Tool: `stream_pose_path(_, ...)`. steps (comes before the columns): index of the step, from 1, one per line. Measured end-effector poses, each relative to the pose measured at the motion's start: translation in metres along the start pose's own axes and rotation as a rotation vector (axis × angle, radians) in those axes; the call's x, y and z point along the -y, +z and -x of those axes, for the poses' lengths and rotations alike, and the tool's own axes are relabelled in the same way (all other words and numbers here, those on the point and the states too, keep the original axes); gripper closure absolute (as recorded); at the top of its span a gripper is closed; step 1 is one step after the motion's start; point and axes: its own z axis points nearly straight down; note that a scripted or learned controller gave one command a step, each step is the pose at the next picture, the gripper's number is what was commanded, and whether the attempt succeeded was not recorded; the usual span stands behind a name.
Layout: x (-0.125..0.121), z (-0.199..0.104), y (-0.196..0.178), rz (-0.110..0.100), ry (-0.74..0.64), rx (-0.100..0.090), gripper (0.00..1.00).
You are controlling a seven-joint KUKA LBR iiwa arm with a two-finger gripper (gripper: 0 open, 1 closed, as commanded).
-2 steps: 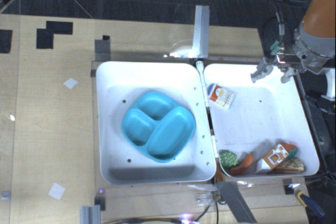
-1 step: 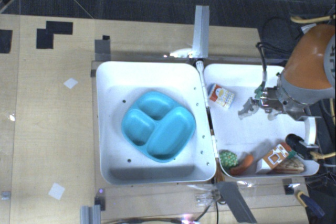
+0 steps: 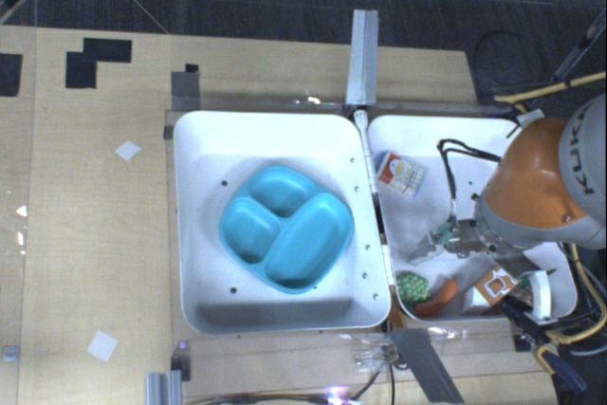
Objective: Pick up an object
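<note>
While my grey two-finger pincer [image 3: 446, 240] hangs low in the right white bin [image 3: 474, 133], its state untellable, an orange carrot-shaped toy [image 3: 438, 297] with a green leafy top lies by the bin's front edge.

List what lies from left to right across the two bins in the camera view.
Blue divided plate in the left bin → small printed packet in the right bin → orange-banded arm over the right bin's far side.
</note>
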Motion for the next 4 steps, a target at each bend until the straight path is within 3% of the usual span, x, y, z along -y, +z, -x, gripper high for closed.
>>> stream_pose_path(1, -0.067, -0.007, 0.002, 0.000, 0.103, 0.001, 0.00)
stream_pose_path(2, -0.145, -0.001, 0.005, -0.006, -0.030, 0.000, 0.00)
stream_pose_path(3, -0.147, -0.001, -0.008, 0.000, -0.036, 0.002, 1.00)
stream_pose_path(4, -0.087, -0.028, -0.120, -0.008, -0.141, -0.002, 1.00)
